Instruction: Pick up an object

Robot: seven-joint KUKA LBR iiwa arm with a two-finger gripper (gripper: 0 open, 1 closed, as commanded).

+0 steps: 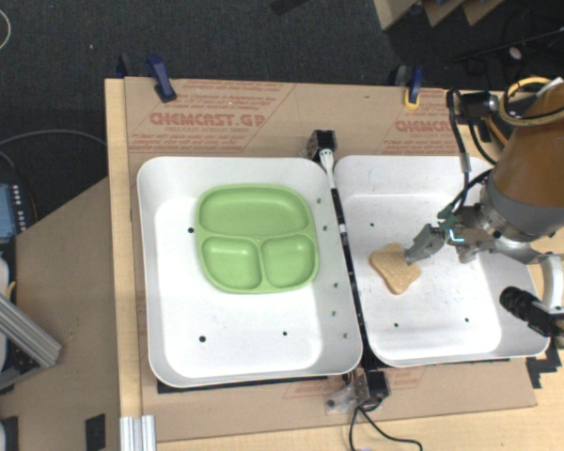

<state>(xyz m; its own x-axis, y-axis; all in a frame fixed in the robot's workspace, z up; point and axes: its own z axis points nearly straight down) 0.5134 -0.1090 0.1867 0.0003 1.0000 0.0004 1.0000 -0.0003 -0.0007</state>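
Worktop carries two white bins; left bin (169, 346) holds a green divided plate (257, 238). Tan bone-shaped object (396, 270) lies in right bin (432, 341), left of centre. Gripper (421, 249) at its far-right edge; grip state indeterminate.

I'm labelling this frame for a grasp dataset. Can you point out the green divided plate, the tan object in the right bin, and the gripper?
green divided plate (256, 238): camera view, near its middle ridge.
tan object (396, 270): camera view, its centre.
gripper (421, 249): camera view, at its fingertips.
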